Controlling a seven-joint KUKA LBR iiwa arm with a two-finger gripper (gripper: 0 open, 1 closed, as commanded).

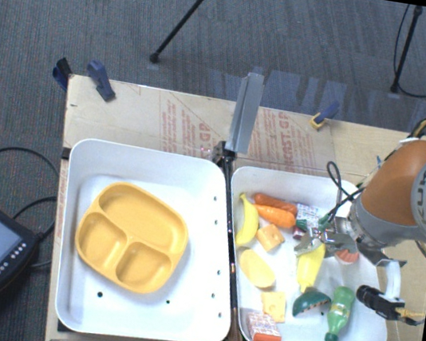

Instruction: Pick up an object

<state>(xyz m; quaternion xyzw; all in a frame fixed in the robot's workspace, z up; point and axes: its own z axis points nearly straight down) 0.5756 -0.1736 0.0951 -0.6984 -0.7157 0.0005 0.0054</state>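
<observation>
1. While the gripper (320, 239) hangs low in the right bin (374, 334), you cannot tell how it is set.
2. Just below it lies the corn (310, 264), long axis running toward the bin's near wall, its top end touching or nearly touching the gripper. That looks the likeliest target.
3. Left of the gripper sit two carrots (275, 210), a banana (247, 222) and a cheese cube (270, 237).
4. Farther out: a green bottle (339, 312), then the left bin (86, 156) with its yellow tray (131, 236).
</observation>
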